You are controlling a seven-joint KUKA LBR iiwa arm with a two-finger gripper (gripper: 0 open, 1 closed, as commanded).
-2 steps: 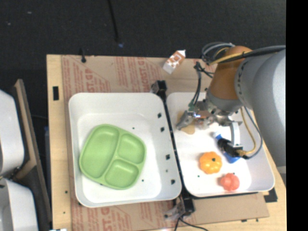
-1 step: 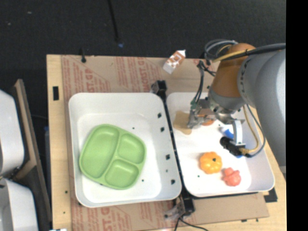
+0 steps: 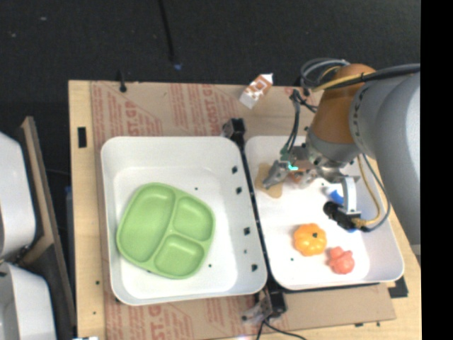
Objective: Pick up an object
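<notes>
My gripper [image 3: 284, 176] is low over the far left part of the right bin [image 3: 375, 264], close to the wall between the two bins. A small tan object [image 3: 267, 173] lies right beside it on its left; I cannot see whether the two touch. Nearer the front of the same bin sit an orange pumpkin-shaped object [image 3: 310, 239] and, to its right, a small pink-red object [image 3: 340, 260]. Both are well apart from the gripper.
The left bin [image 3: 117, 161] holds a green divided plate [image 3: 165, 230]. A small white and orange packet [image 3: 256, 90] lies on the bench behind the bins. The grey arm with its orange band [image 3: 340, 112] covers the right bin's far right corner.
</notes>
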